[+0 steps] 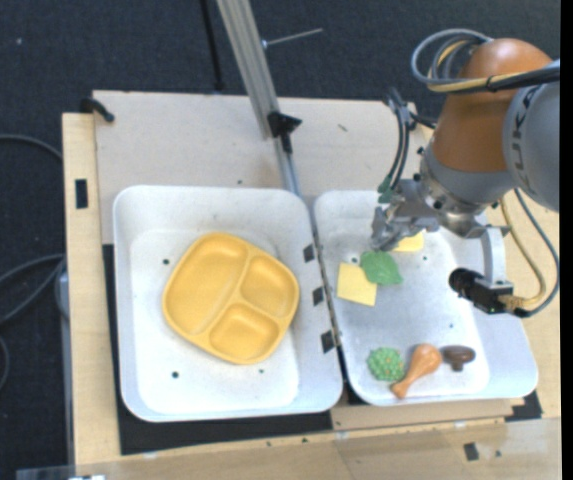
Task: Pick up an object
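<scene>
In the right bin [506, 358] lie several toy foods. A flat green leaf piece [380, 268] rests near the bin's middle, beside a yellow cheese square [356, 284]. A second yellow piece [410, 241] peeks out under the arm's wrist. My gripper [390, 231] hangs over the bin's upper part, just above the green leaf and close to it. Nothing is visibly held in it. Near the front edge sit a green broccoli [386, 363], a tan drumstick [416, 368] and a small brown mushroom [458, 355].
The left bin [146, 388] holds a yellow divided plate [230, 296]. A slanted aluminium post [251, 58] rises behind the bins. Black cables and a connector [481, 290] trail from the arm over the right bin's right side.
</scene>
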`<state>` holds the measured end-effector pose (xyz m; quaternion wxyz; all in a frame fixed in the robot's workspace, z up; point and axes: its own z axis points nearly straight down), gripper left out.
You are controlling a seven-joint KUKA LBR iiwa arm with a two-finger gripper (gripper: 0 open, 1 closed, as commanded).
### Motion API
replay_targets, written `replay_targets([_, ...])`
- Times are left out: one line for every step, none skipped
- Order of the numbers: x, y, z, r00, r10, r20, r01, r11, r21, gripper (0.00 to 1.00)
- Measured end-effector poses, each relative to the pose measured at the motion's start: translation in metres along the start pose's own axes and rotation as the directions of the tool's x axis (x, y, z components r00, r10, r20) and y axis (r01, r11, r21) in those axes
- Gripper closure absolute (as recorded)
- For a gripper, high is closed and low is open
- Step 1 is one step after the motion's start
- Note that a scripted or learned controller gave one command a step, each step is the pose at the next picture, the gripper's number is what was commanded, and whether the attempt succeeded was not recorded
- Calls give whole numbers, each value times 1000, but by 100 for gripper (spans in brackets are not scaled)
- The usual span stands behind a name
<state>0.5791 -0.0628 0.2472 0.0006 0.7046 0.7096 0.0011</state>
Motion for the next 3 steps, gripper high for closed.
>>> replay_targets([40,27,4,1000,1,0,-1,1000,0,100])
replay_targets([83,53,-1,1000,0,-1,0,1000,0,100])
replay_targets([124,66,6,1000,2,1,-2,1000,1,100])
